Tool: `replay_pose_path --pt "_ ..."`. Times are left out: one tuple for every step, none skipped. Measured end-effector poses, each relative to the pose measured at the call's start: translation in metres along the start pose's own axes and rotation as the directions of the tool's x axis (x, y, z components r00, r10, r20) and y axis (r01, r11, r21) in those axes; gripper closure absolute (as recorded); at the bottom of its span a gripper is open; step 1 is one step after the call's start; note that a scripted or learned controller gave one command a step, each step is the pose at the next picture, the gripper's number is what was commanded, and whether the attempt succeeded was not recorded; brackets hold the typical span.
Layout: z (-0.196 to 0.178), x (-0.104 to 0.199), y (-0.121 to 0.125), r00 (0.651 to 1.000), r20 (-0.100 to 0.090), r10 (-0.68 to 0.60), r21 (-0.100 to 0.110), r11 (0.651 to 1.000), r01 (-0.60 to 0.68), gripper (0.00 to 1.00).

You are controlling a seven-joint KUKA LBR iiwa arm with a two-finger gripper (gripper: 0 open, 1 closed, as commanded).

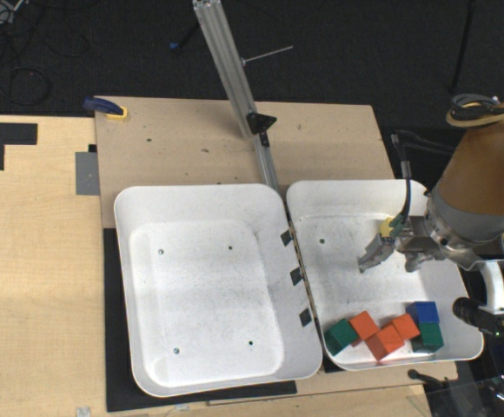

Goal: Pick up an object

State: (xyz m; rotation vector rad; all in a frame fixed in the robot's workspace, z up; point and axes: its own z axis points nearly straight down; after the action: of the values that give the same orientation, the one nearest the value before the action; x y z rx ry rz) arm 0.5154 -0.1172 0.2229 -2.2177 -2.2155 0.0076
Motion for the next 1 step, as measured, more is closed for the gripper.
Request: replay_pose_path --pt "0.0442 0.0022 0.0021 1.000 -0.001 0.000 0.001 1.000 0.000 0.00"
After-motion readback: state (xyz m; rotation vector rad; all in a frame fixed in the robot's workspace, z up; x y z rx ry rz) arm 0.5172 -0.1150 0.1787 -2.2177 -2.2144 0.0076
